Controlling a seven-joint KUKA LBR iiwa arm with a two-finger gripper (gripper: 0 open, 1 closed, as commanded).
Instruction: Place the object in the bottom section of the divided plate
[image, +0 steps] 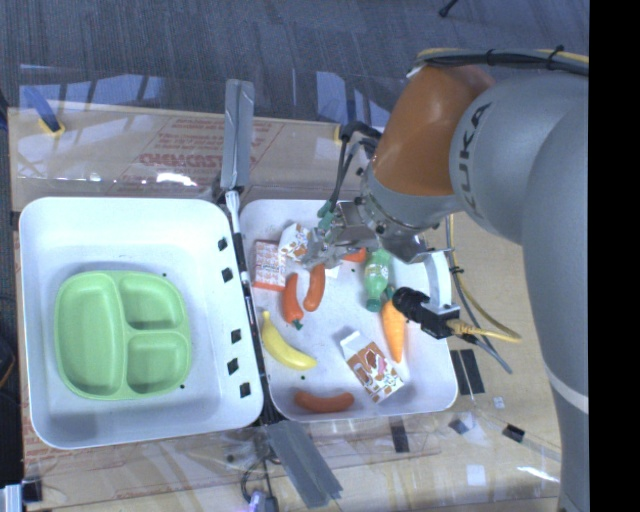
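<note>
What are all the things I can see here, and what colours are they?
bins: 2, white, side by side; left, right
plate: 1, green, divided, in the left bin
banana: 1, yellow, right bin, near its left wall
sausages: 3, red-orange; two upright near the middle, one lying at the front edge
carrot: 1, orange, right side of the right bin
bottle: 1, green, just above the carrot
packets: 2, white and red printed; one at the back left, one at the front
arm: 1, grey with an orange band, reaching in from the right
claw: 1, dark, over the back of the right bin
</note>
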